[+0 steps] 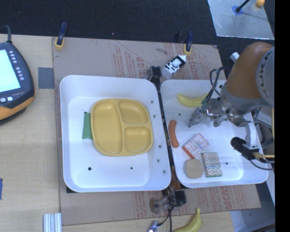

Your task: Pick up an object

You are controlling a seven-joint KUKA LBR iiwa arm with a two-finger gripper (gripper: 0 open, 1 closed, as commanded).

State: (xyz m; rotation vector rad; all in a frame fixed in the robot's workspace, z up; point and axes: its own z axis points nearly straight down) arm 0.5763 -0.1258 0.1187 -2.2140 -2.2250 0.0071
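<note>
White right bin point(261, 178): five objects, one banana point(189, 100); tool point(205, 117) spread, gripping nothing.

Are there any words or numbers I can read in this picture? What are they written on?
None can be read.
Brown board under the bins: red printing, too blurred to read.
Pink-and-white packet in the right bin: markings too small to read.
Green patterned packet in the right bin: print too small to read.
Handheld controller on the left: lit screen and buttons, nothing legible.
Black-and-white tag above the bins: pattern, no readable letters.
</note>
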